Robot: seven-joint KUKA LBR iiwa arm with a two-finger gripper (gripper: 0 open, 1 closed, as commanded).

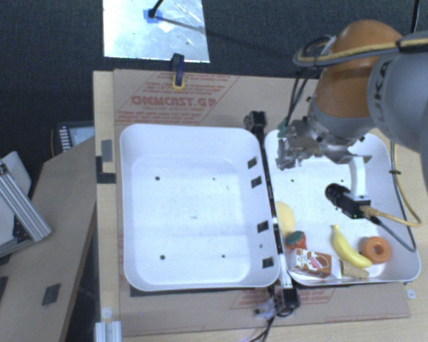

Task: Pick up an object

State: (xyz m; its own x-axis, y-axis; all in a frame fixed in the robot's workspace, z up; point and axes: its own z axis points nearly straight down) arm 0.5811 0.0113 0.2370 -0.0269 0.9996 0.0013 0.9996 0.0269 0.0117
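Note:
My gripper (288,154) hangs over the far left corner of the right bin (310,191), under the orange band of the arm (357,55). Nothing shows in its grasp. The objects lie along the bin's near side, well below the gripper: a yellow rounded fruit (285,216) against the left wall, a small red and green piece (295,241), a red and white packet (312,262), a banana (346,246), an orange ring (375,250) and a beige wedge (354,269).
The left bin (192,205) stands beside the right one, with black clips (260,184) along the shared wall. A black part with a yellow cable (346,199) and a white bracket (357,177) hang over the right bin. Cardboard (178,98) lies under both bins.

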